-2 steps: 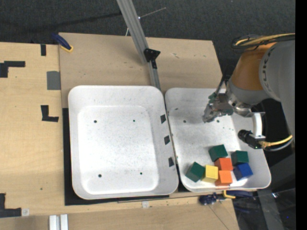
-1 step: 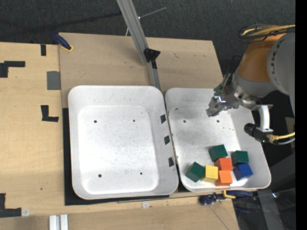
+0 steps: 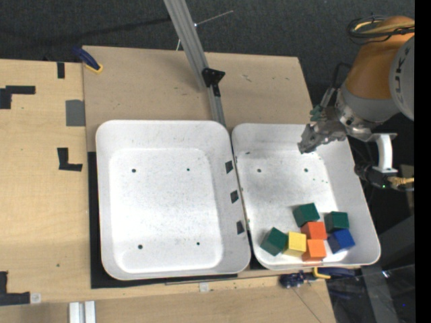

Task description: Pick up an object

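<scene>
Small coloured cubes [image 3: 310, 233], green, yellow, orange and blue, cluster at the lower right of the right white plastic bin [image 3: 269, 180], well apart from the dark two-finger gripper [image 3: 310, 140] above that bin's upper right; its opening cannot be told.

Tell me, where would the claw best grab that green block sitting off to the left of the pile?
Take the green block from above, pinching its left and far sides. Those look free, while the yellow block sits against its right. The gripper hangs over the same bin's far end, so it would likely need to travel toward the near corner.
</scene>
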Controlling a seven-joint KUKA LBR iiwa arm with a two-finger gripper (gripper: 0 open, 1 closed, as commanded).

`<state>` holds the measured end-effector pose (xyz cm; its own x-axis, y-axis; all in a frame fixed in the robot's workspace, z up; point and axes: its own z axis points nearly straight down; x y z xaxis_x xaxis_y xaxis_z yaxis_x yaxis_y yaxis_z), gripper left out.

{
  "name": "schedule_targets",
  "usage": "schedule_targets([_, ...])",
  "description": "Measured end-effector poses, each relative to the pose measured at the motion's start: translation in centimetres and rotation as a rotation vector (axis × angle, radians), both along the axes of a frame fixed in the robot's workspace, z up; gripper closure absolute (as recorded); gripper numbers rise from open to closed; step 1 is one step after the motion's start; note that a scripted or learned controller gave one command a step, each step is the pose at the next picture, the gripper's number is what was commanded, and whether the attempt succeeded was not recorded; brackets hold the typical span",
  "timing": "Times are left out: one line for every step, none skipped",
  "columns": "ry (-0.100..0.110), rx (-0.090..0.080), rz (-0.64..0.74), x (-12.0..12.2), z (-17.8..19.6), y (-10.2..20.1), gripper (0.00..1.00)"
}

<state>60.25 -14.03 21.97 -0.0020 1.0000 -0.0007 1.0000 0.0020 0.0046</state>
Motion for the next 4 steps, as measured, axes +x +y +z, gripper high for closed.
schedule_targets([0.005,0.003,0.005,0.7,-0.4,6.3,1.00])
schedule_targets([0.004,0.003,0.005,0.9,0.8,11.5,1.00])
schedule_targets([0.007,0.002,0.004,0.9,0.1,16.2,1.00])
schedule_targets([0.007,0.001,0.004,1.1,-0.2,20.7,1.00])
